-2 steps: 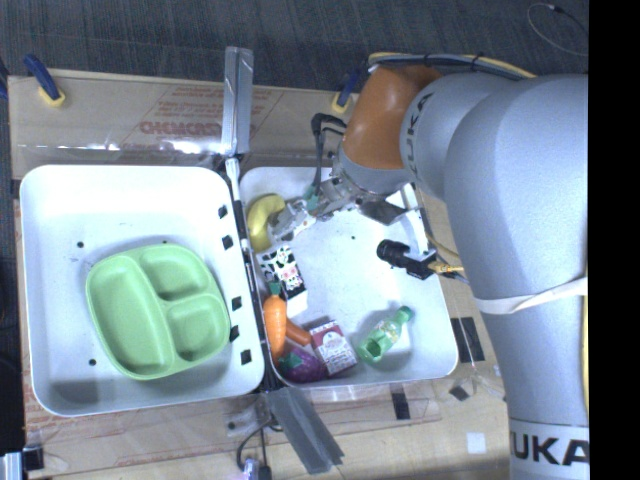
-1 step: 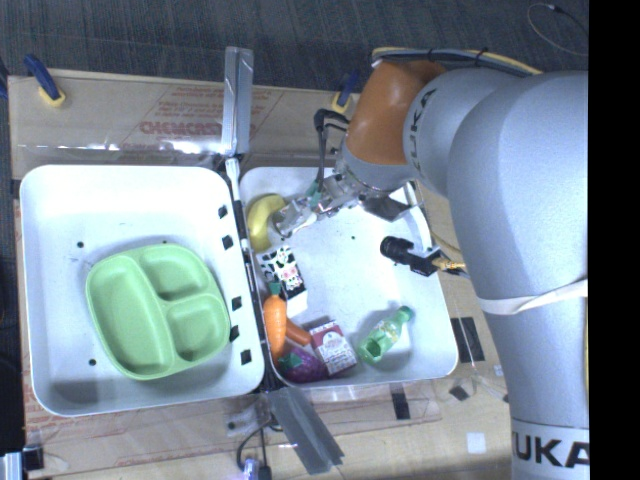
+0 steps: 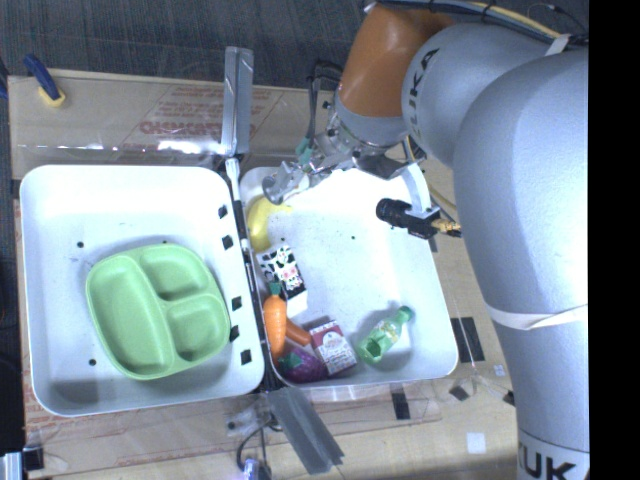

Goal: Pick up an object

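1. The shiny metal two-finger gripper [image 3: 283,182] hangs low at the far left corner of the right white plastic bin [image 3: 425,298]. I cannot tell how it is set, and nothing can be seen caught in it.
2. Right under the gripper tip lies a pale yellow round fruit that looks like a lemon [image 3: 259,222]. It sits against the left wall of the right bin. The gripper is just above it, but I cannot tell if they touch.
3. Behind the gripper comes the big grey robot arm with an orange band [image 3: 480,118]. It reaches in from the right and covers the far right part of that bin.
4. A small black part with a yellow tip [image 3: 412,216] sticks out from the arm over the right bin.
5. Just below the lemon is a little white carton with black cow spots [image 3: 281,270].
6. Below the carton lies an orange toy carrot [image 3: 275,325], along the left wall.
7. Next to the carrot are a small dark red box [image 3: 333,347] and a purple thing [image 3: 302,364], close together at the near edge.
8. A little green bottle [image 3: 384,334] lies on its side just right of the red box.
9. The left white plastic bin [image 3: 60,208] holds a light green plate with three parts [image 3: 157,310].
10. Both bins sit side by side on a brown wooden bench [image 3: 120,108].
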`<state>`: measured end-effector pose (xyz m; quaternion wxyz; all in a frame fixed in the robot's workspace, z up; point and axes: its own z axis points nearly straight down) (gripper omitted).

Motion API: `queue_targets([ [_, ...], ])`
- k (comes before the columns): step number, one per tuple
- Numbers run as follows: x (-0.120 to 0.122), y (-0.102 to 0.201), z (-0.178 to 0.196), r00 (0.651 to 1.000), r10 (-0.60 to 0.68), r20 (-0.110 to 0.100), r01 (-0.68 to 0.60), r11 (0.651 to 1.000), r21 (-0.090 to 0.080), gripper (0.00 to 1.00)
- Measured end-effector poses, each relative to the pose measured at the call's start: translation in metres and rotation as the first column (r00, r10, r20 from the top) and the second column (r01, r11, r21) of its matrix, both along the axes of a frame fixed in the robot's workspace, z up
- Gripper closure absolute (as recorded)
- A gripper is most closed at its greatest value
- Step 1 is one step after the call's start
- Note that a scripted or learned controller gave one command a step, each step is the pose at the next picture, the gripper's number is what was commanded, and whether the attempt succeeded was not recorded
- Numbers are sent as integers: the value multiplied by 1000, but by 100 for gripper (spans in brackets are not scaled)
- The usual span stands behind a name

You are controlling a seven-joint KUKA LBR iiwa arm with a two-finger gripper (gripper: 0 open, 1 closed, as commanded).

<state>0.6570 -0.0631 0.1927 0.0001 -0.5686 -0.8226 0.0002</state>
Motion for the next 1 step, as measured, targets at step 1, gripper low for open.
queue_targets([
  [1, -52, 15, 41, 996, -84, -4, 84, 996, 0, 100],
])
